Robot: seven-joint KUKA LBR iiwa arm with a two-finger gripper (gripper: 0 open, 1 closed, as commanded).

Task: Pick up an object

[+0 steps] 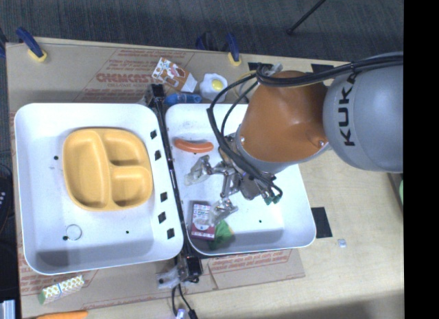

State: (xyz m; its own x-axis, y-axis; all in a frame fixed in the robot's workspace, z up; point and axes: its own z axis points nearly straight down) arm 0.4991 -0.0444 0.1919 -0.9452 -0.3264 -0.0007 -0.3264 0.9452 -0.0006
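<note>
In the right bin (295, 228), near its front edge, lies a small dark red packet (201, 218) with a green object (223, 232) touching its right side. Farther back in the same bin rests an orange sausage-shaped item (194, 145), well apart from the packet. The tool (223, 187) hangs over the middle of this bin, between the sausage and the packet (its metal linkage is what catches the light), with nothing visibly clamped in it; whether its fingers are apart or together I cannot tell. The grey arm (363, 119) with its orange band (285, 122) reaches in from the right. The left bin (34, 194) holds a yellow divided tray (106, 168). Both bins sit on cardboard atop the bench (357, 256).
</note>
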